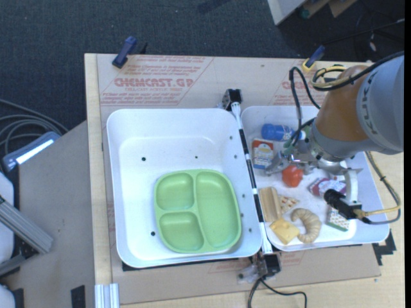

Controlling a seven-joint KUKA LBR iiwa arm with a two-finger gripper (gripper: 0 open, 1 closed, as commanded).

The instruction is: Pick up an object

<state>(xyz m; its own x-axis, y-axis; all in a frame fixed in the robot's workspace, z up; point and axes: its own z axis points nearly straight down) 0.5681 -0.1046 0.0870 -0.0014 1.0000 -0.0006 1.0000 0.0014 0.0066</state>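
The right white bin holds several toy foods. Among them are a blue piece, a red-and-white carton, a red ball-like piece, a tan wafer, a yellow cheese wedge and a croissant. My gripper hangs low over the middle of this bin, just above the red piece and right of the carton. Nothing can be seen held in it. The grey arm with its orange band covers the bin's back right part.
The left white bin holds a green divided plate. A pink-and-white packet and a green-edged piece lie under the wrist. Black cables loop near the arm. Clamps sit between the bins at the back and the front.
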